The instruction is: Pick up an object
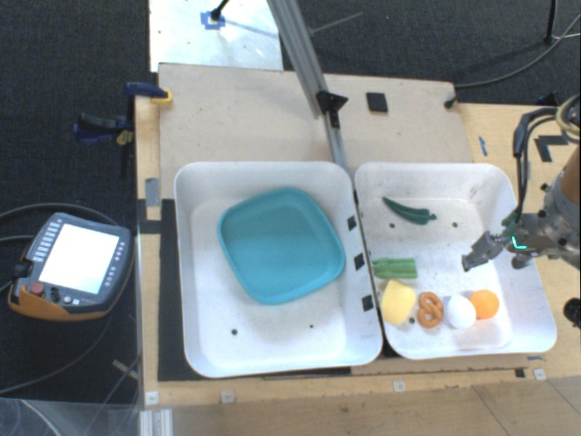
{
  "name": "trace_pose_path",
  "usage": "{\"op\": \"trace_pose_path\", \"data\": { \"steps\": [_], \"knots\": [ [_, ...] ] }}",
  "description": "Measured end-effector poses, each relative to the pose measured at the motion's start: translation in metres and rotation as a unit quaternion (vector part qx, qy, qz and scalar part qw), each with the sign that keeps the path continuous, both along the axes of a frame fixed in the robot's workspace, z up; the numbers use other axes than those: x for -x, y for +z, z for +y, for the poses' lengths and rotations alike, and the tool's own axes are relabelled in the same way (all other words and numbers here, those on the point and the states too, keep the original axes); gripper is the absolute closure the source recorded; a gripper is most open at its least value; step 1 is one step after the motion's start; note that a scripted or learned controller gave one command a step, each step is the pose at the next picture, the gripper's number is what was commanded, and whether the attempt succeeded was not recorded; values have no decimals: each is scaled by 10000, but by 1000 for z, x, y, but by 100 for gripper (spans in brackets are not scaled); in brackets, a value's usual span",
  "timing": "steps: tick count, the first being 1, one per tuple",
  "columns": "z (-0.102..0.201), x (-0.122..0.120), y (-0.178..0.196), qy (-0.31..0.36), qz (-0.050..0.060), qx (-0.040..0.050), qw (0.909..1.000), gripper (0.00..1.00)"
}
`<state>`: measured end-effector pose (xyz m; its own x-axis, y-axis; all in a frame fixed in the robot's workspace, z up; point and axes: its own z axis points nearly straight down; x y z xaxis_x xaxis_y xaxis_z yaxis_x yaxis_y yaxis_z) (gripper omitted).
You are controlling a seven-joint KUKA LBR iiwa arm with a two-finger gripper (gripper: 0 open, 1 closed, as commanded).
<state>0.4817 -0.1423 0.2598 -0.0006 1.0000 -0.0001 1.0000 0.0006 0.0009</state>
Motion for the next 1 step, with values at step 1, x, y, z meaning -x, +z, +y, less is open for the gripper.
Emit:
{"op": "trace_pose_path", "data": {
  "steps": [1],
  "knots": [
    [0, 0, 0, 0, 0, 0, 10000, 0]
  ]
}}
